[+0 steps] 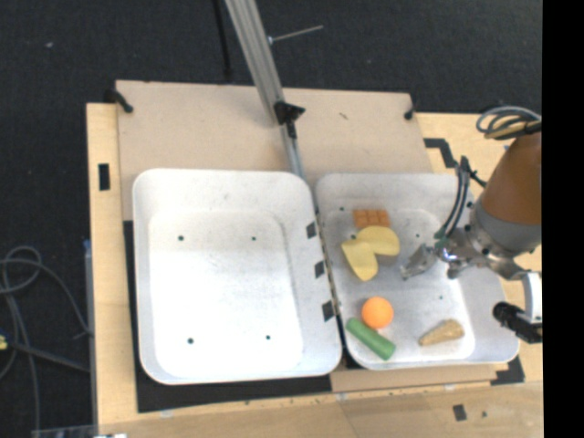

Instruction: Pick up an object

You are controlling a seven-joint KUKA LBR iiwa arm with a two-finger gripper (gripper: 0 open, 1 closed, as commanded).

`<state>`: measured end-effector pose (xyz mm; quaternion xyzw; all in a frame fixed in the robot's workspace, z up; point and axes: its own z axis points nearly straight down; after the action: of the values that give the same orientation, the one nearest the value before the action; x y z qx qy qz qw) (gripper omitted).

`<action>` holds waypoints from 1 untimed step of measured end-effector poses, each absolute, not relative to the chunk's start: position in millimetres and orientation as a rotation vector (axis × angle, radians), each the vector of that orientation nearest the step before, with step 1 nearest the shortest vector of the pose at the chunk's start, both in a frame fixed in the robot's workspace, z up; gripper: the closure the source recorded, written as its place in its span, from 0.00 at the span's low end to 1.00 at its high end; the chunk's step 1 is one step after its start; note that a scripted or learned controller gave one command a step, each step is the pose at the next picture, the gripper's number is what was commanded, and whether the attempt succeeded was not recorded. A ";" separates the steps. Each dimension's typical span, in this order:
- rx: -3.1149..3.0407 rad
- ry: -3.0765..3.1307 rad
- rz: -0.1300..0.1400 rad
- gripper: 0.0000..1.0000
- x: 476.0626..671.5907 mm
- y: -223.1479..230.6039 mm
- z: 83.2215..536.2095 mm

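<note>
At the near edge of the right bin [474, 359]: green cylinder [370, 338], orange ball [377, 313], tan wedge [442, 333]. Beyond them, yellow pieces [369, 250], then a small brown waffle-like block [370, 217]. Gripper [419, 263] low over the bin floor right of the yellow pieces; fingers blurred, grip state cannot be told. Arm [511, 199] cut off at right.

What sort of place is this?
Probably a robot lab test bench: a robot arm reaches over two white bins, one holding toy food such as an orange ball, with loose cables nearby.
</note>
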<state>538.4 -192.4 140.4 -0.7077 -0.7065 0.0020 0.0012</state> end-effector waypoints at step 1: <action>-2.224 -2.220 0.003 0.00 538.2 -193.6 99.3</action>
<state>538.2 -193.6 99.3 -0.7078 -0.7064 0.0011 -0.0002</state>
